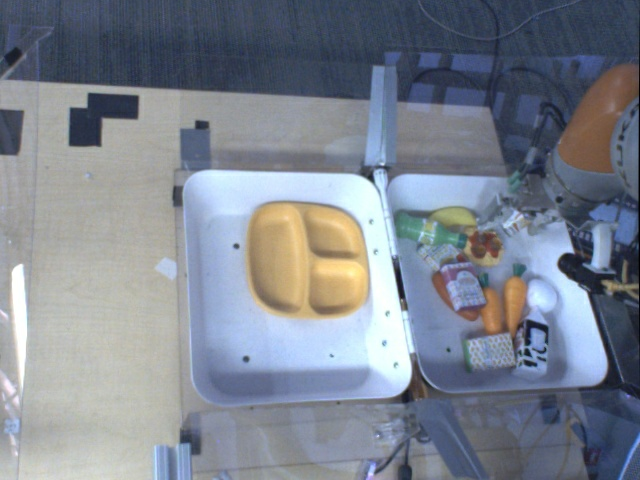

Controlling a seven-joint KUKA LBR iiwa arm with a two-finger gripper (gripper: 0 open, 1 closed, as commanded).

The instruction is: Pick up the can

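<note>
Lying on its side near the middle of the right bin, the can looks red with a pale label. It is small in view, so I judge it to be the can by shape alone. It should be light, stiff and smooth, and likely to roll if nudged. The safest hold seems to be across its round body at mid-length, closing on the curved sides.

The tool hangs over the bin's 1 o'clock corner, well apart from the can. Whether it is spread or pressed together I cannot tell.

Crowding is the trouble. Around the can:
- two carrots lie just beside it at 3 o'clock
- a green bottle is at 11 o'clock
- a strawberry piece is at 1 o'clock
- a patterned box is at 5 o'clock

A banana and a white egg sit farther off. The left bin holds a yellow tray.
</note>
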